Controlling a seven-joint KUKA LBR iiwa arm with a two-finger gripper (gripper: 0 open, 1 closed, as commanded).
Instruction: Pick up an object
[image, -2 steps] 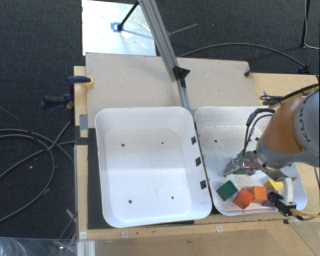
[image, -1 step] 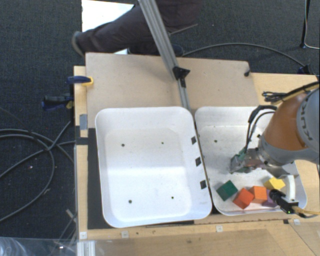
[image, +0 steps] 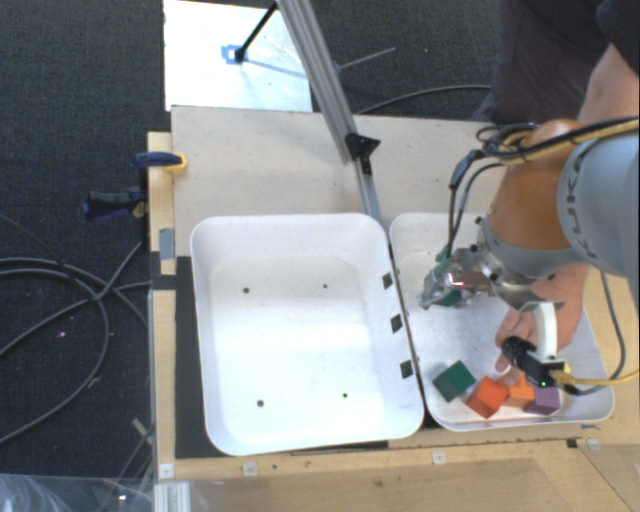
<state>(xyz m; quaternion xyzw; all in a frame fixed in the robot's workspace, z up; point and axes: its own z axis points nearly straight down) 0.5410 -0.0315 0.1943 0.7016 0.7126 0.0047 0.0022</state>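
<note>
Arm enters from right of frame, gripper (image: 447, 285) low over upper part of right bin (image: 420, 240). Whether it is open or closed: cannot tell. Green block (image: 453, 381), orange block (image: 487, 396) and purple block (image: 545, 400) clustered at bin's lower edge, apart from gripper. Left bin (image: 290, 240) at frame centre.

Hand (image: 447, 285) hangs over the right bin (image: 415, 235), near its left wall. Blocks (image: 490, 392) lie clustered in front of it, to its right, at the near rim. Left bin (image: 215, 300) sits on its left.
</note>
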